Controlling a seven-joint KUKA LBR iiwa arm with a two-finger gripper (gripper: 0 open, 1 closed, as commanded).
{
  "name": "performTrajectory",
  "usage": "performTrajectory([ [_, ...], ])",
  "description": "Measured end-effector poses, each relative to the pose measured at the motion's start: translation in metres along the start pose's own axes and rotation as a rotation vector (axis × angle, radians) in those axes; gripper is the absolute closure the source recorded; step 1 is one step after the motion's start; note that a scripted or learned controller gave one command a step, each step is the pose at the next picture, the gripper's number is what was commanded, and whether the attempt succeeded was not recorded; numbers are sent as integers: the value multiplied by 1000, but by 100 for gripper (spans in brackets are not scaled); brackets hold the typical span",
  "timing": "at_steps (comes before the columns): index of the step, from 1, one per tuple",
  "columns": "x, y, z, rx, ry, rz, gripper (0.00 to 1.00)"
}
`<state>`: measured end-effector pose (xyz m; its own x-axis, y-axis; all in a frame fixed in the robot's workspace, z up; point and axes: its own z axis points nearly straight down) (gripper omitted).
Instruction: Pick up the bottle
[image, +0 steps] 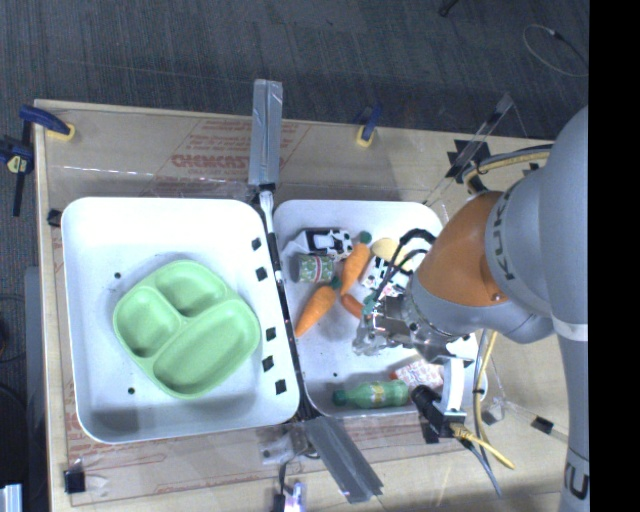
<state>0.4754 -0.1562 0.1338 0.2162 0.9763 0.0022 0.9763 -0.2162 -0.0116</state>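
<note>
A green bottle (372, 395) lies on its side along the near wall of the right bin (322, 375), cap end pointing left. My gripper (368, 338) hangs low in the right bin, just above and beyond the bottle's middle. It is apart from the bottle, and I see nothing between its fingers. The grey arm with its orange band (470, 262) comes in from the right and covers the bin's right side.
In the right bin lie two carrots (316, 306), a small green can (314, 267) and a black-and-white item (328, 241) at the back. A red-and-white packet (420, 373) sits by the bottle's right end. The left bin holds a green divided plate (187, 327).
</note>
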Motion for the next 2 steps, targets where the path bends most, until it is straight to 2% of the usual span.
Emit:
performTrajectory([
  [1,0,0,0,0,-1,0,0],
  [2,33,-7,-33,-3,-2,92,0],
])
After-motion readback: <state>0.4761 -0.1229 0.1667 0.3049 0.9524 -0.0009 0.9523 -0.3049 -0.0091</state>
